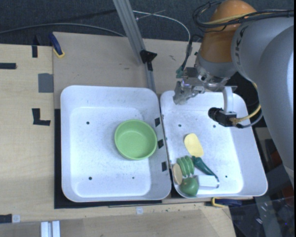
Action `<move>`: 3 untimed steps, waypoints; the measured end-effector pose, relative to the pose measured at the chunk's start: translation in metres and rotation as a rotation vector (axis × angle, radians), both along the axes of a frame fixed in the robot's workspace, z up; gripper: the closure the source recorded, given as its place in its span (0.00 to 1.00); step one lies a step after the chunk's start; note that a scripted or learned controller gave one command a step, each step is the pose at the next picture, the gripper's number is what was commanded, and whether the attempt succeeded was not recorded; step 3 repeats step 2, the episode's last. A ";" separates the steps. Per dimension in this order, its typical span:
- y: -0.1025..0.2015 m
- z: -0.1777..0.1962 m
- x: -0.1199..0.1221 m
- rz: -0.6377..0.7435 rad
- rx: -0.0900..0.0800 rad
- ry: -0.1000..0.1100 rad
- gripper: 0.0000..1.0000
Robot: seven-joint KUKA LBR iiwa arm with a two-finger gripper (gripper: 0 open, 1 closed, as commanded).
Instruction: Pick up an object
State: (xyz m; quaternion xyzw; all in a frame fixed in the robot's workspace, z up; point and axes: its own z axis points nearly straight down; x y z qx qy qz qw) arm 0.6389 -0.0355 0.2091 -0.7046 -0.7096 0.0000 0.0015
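**Arm poised over the right bin, objects clustered at its near edge**

The grey arm, with its orange band, enters from the right, and its tool hangs above the far left corner of the right bin. Whether the tool's fingers are spread or closed cannot be told at this angle; nothing is seen between them. The candidate objects lie well apart from the tool, toward the near side of the same bin: a yellow oval piece, and nearer the front rim a green ribbed item, a dark teal piece, and a round green object, the last three close together. The left bin holds a green bowl, upright near its centre. Both bins rest on the wooden tabletop.
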 end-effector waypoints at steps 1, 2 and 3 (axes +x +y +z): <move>0.053 0.014 -0.003 0.000 0.000 -0.002 1.00; 0.105 0.021 0.002 0.000 0.000 -0.002 1.00; 0.105 0.021 0.002 0.000 0.000 -0.002 1.00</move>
